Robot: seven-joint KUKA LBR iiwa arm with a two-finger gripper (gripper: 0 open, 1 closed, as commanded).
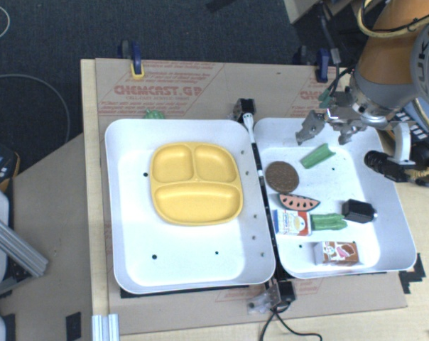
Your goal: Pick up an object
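Observation:
My gripper (pixel 328 131) hangs over the far end of the right bin (pixel 392 219), open, with nothing between its fingers (pixel 308 128). Just below it lies a light green block (pixel 317 155), apart from the fingertips. Further down the bin are a brown round cookie (pixel 281 176), a watermelon slice (pixel 298 203), a dark green piece (pixel 329 222), a small black object (pixel 359 209), a white carton (pixel 292 223) and a brown carton (pixel 339 252).
The left bin (pixel 129 226) holds a yellow divided plate (pixel 196 183). A black rail (pixel 257 169) runs between the two bins. The grey and orange arm (pixel 395 41) comes in from the upper right, with black cabling (pixel 392 163) at the right bin's edge.

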